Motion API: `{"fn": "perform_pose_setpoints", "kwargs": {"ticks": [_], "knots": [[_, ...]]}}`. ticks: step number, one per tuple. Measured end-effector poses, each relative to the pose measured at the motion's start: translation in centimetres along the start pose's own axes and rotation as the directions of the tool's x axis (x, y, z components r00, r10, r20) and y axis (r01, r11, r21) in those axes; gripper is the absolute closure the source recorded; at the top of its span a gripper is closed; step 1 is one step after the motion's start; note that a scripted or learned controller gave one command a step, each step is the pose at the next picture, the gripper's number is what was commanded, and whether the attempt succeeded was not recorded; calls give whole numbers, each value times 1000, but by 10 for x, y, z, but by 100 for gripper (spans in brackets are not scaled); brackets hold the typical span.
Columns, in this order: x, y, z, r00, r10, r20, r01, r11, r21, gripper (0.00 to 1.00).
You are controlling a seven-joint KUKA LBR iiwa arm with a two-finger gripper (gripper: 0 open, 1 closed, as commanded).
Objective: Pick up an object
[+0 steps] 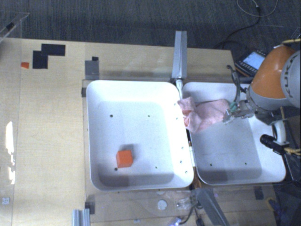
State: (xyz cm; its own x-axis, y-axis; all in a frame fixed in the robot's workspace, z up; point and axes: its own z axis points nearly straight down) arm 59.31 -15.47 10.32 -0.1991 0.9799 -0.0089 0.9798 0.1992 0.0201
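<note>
Against the upper left wall of the right bin (244,173) lies a crumpled pink cloth (203,115), its left end bunched at the divide between the two bins and its right end stretched toward the gripper (233,111). The gripper meets the cloth's right tip, and the fabric seems pinched there, with the fingers closed down narrowly on it, though the contact is small and partly hidden by the wrist. Behind it the grey arm with its orange band (273,72) reaches in from the right. Over in the left bin (136,98), well apart from the cloth, a small orange block (124,158) sits near the lower left corner.
</note>
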Motion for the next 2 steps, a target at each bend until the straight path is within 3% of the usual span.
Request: {"fn": "perform_pose_setpoints", "kwargs": {"ticks": [1, 2], "knots": [[0, 0, 0, 1000, 0, 0, 0, 1000, 0, 0], [34, 59, 16, 937, -350, -8, 350, 937, 7, 0]]}}
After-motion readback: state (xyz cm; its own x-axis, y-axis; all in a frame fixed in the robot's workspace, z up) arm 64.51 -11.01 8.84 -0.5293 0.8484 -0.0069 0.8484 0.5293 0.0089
